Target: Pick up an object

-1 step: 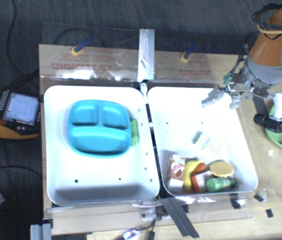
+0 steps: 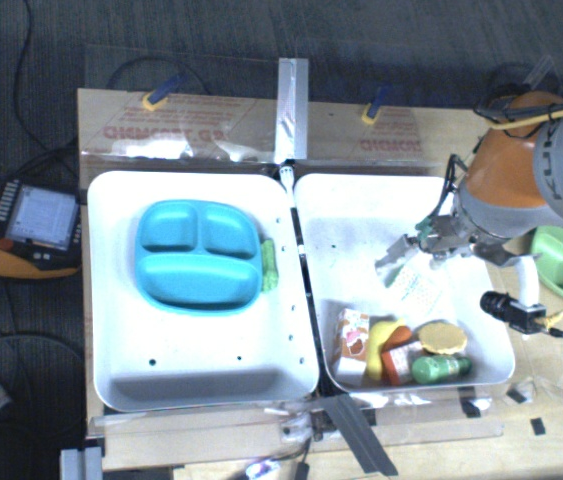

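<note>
1. The gripper (image 2: 398,260) is seen low over the right bin (image 2: 361,200), carried in from the right on the grey arm with its orange band (image 2: 506,163). Its fingers are blurred against the white floor, and whether they are spread or pressed together cannot be told; nothing is seen between them.

2. No object is found directly beneath the gripper. Bare bin floor is shown around it, with a faint speckled patch just below and to its right.

3. The nearest candidates are gathered in a cluster below the gripper, toward the bin's near wall: a red-and-white packet (image 2: 352,334), a yellow banana-like piece (image 2: 382,345), a small orange-red item (image 2: 397,356), a tan round disc (image 2: 442,338) and a green bottle-like object (image 2: 439,369). These pieces are packed touching or overlapping one another.

4. The relation on which the coming move is judged to turn: the cluster lies below the gripper and slightly to its right, clearly apart from it. The green object's long axis is laid roughly left to right, the yellow piece's roughly upright in the view.

5. Farther out, to the gripper's left, a blue divided tray (image 2: 199,254) is held in the left bin (image 2: 121,358), with a thin green item (image 2: 268,264) against its right edge, well apart from the gripper.
</note>
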{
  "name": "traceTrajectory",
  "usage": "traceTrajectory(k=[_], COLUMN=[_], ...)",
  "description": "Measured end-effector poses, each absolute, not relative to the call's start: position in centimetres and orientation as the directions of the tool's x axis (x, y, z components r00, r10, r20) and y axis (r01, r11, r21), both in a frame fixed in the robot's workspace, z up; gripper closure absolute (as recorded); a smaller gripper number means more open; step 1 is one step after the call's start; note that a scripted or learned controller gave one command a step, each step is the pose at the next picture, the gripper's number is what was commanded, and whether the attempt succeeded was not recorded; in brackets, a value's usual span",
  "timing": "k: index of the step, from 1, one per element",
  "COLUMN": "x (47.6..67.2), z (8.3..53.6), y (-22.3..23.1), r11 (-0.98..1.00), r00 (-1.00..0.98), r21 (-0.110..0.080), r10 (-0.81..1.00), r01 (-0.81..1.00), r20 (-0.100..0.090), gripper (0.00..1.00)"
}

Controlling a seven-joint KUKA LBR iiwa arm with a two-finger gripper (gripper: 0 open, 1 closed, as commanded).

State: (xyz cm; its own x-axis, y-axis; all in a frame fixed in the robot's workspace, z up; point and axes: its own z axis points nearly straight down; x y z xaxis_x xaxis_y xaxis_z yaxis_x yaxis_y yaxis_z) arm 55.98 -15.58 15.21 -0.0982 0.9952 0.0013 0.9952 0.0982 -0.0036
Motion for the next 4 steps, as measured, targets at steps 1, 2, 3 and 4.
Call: traceTrajectory(k=[1, 2, 3, 4], x=[55.4, 55.7, 55.7, 57.8], z=[9.4, 10.7, 22.3, 25.1], y=[-17.2, -17.3, -13.7, -15.5], r11=[-0.033, -0.033, -0.363, -0.69], r00=[0.033, 0.033, 0.363, 0.69], r21=[0.019, 0.029, -0.003, -0.001], r10=[0.999, 0.999, 0.932, 0.724], r01=[0.999, 0.999, 0.932, 0.724], r20=[-0.005, -0.007, -0.005, -0.007], gripper=[0.0, 1.0, 1.0, 1.0])
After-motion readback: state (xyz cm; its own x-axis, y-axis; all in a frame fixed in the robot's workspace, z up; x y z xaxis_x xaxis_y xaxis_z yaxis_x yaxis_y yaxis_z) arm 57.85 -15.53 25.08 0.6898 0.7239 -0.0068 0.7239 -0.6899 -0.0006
